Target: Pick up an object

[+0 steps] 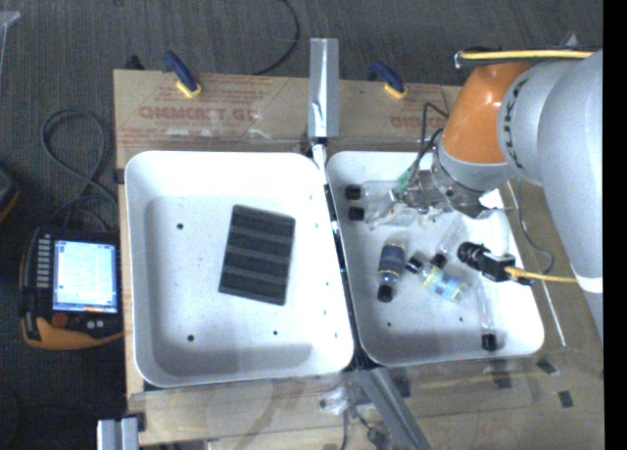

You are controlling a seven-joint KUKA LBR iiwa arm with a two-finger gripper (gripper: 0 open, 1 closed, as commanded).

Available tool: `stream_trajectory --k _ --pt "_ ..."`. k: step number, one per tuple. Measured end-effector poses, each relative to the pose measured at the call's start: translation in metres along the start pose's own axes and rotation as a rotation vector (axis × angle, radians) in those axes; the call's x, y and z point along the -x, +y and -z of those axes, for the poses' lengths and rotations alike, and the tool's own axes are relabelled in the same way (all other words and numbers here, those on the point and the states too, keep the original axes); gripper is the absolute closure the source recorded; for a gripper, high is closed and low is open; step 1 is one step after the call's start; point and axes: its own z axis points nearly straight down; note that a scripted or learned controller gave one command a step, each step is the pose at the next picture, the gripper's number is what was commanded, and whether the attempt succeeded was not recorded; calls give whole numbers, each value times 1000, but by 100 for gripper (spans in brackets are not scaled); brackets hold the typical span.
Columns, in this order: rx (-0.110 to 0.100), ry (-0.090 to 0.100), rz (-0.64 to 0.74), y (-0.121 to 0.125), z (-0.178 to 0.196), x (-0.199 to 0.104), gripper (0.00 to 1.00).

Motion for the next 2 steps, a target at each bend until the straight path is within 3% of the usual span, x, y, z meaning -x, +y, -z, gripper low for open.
stream_trajectory --k 1,2 --pt "-35 6 47 46 -22 3 0" --pt "-32 -1 48 46 -11 5 100"
